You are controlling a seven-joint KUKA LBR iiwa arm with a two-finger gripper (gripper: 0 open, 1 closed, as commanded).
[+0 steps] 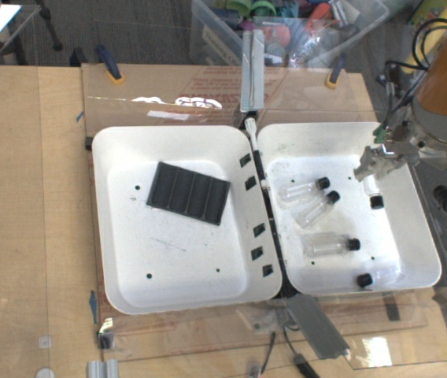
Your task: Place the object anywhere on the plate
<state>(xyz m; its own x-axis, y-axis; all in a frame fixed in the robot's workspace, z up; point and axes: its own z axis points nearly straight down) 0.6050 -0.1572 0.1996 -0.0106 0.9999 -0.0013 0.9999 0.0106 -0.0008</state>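
Nearest the camera: grey wedge-shaped bracket (315, 327) on the desk (19, 235) below the seam where the two bins meet, down and well to the left of the hand.

Right bin (424, 242): holds three clear vials with black caps. Upper vial (302, 189) and middle vial (316, 208) lie close together, left of and slightly below the hand. Lower vial (331, 246) lies further below it. One loose black cap (364, 279) sits near the bin's front edge, almost straight below the hand. Another small black piece (376, 201) lies just below the hand.

Hand (374, 166): at the bin's upper right; whether it is apart or together cannot be told. No vial is seen in it.

Left bin (113, 211): holds the black ribbed plate (188, 193), tilted, far left of the hand. No vial on it.

Clear tub of coloured items (286, 10): beyond the bins, up and left of the hand.
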